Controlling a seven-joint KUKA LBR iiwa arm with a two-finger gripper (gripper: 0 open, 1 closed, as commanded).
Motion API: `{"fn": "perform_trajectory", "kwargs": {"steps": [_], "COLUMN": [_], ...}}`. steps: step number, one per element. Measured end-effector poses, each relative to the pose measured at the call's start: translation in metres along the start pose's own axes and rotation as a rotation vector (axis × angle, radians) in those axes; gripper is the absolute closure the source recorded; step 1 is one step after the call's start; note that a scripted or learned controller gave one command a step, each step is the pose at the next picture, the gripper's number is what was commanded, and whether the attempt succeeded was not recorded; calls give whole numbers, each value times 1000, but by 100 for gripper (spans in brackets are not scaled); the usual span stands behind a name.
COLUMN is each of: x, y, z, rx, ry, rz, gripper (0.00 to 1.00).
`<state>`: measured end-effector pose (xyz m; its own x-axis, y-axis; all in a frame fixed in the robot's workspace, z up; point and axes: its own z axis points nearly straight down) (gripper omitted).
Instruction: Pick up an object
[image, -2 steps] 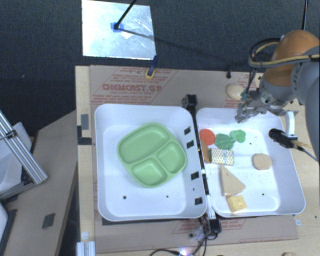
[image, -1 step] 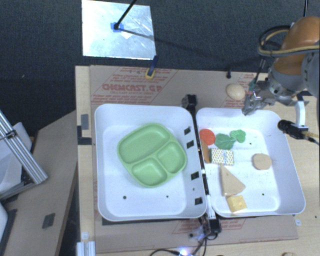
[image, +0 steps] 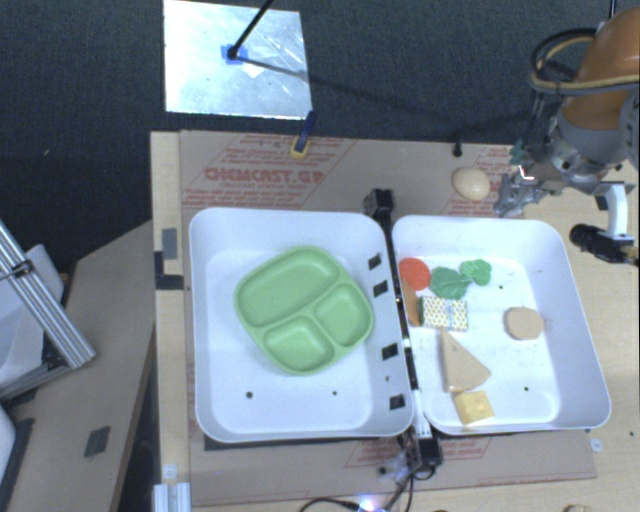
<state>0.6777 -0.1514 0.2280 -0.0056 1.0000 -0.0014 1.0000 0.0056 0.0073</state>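
toy food waits in the right bin, down-left of the gripper

we see the food pieces (image: 452, 320) clustered in the right bin (image: 575, 300), the gripper (image: 515, 195) raised past the bin's far rim; we cannot tell its state, so we'd come down and toward the near side.

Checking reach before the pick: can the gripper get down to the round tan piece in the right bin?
Probably yes. The gripper hangs beyond the bin's far rim, and the round tan piece lies apart from the other items, uncovered.
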Motion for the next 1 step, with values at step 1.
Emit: {"fn": "perform_trajectory", "kwargs": {"steps": [1], "x": [46], "y": [0], "z": [-7], "rx": [4], "ry": [2], "rz": [-4], "gripper": [100]}}
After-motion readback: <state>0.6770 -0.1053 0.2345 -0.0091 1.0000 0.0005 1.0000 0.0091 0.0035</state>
